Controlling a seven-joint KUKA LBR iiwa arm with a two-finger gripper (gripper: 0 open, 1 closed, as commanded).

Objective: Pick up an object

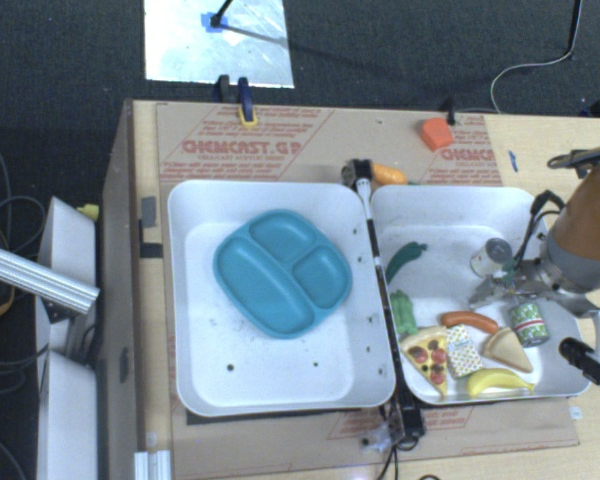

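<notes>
Pincer low in the right bin, spread of its tips impossible to tell. Just below it, sausage; close right, small can; further below, banana.

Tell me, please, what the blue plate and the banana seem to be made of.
The blue plate looks like moulded plastic with a matte finish: one even colour, soft rounded dividers, no sharp glare. The banana is probably a plastic toy: smooth, evenly yellow skin with a light sheen, though real fruit cannot be ruled out.
</notes>
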